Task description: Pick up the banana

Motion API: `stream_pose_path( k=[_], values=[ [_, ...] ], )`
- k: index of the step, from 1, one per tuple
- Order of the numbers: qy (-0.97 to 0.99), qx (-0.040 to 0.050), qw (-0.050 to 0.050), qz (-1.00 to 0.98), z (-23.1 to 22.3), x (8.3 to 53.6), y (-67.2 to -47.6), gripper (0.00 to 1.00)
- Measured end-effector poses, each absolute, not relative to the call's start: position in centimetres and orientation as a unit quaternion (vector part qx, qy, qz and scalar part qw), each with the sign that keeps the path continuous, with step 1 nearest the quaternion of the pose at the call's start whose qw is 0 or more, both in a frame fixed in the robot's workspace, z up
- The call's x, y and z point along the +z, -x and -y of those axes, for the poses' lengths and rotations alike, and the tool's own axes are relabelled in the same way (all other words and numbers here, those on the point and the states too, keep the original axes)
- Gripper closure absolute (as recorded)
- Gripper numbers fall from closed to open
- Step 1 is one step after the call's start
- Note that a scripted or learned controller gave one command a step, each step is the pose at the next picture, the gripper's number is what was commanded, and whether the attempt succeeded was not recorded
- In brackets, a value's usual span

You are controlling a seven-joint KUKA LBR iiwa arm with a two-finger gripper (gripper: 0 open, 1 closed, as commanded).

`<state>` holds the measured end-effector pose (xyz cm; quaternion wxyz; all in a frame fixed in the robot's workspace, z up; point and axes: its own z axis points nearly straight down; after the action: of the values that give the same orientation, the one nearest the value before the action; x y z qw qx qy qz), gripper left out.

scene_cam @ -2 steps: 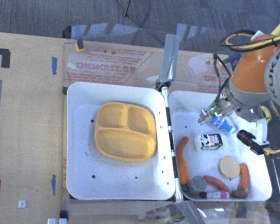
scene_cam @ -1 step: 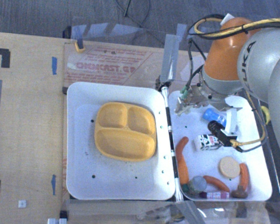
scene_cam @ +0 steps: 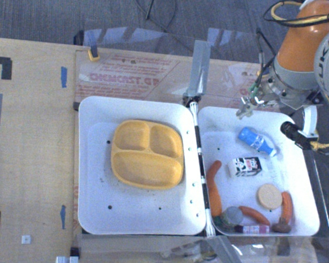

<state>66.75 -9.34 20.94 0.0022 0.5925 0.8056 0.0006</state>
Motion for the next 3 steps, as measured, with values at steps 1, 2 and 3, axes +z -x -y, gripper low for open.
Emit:
stream_pose_path(
  k=[1,2,3],
  values=[
    [-0.318,0.0003,0.002,-0.948,15.8,18.4,-65.0,1.0],
    [-0.318,0.0004,0.003,-0.948,15.8,18.4,-65.0,0.0],
    [-0.222,0.0002,0.003,-0.975,20.8,15.4,-61.2,0.0]
  ],
)
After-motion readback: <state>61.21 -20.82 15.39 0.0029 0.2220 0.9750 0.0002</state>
